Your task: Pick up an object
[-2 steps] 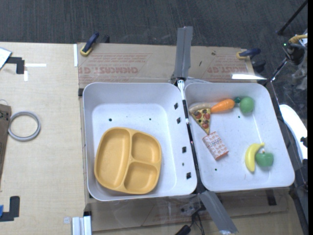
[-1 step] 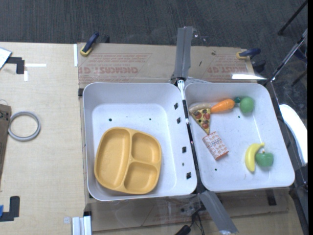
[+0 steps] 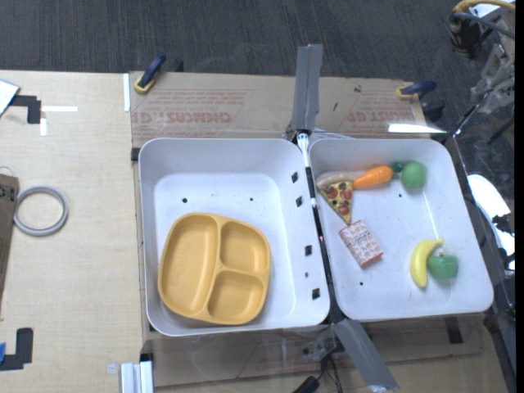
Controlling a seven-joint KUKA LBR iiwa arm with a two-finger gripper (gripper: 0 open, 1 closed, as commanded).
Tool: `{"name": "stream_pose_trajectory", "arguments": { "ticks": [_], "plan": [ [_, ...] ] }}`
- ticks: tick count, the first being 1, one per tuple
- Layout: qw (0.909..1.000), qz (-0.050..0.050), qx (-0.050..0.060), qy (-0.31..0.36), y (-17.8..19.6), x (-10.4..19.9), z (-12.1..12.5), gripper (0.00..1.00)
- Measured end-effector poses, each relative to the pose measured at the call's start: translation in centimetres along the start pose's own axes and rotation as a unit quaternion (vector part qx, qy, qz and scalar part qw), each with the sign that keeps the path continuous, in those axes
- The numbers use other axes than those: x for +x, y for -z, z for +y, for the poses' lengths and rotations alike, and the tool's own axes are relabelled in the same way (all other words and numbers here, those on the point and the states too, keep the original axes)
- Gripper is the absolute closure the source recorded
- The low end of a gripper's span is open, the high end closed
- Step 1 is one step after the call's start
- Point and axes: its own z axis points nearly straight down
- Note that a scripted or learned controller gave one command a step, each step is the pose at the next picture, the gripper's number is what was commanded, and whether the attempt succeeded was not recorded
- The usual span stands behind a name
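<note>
The right bin [image 3: 393, 297] holds several toy foods. A pizza slice [image 3: 337, 196] lies by its left wall, with an orange carrot [image 3: 372, 177] and a green round fruit [image 3: 413, 175] along the far side. A small pink and white box [image 3: 361, 244] rests near the middle. A yellow banana [image 3: 420, 263] touches a green apple [image 3: 443, 266] at the near right. In the left bin [image 3: 213, 162] sits a yellow divided plate [image 3: 215, 268].
A roll of grey tape [image 3: 38, 210] lies on the wooden bench at far left. Blue clamps [image 3: 150, 72] [image 3: 417, 89] hold cardboard behind the bins. A grey bar [image 3: 307, 88] rises between the bins. Cables and gear [image 3: 483, 23] crowd the top right corner.
</note>
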Motion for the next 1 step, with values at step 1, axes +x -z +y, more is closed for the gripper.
{"name": "stream_pose_trajectory", "arguments": {
  "ticks": [1],
  "plan": [
    [0.9958,-0.001,0.0,0.092,-5.86,-2.68,-9.98,1.0]
  ]
}}
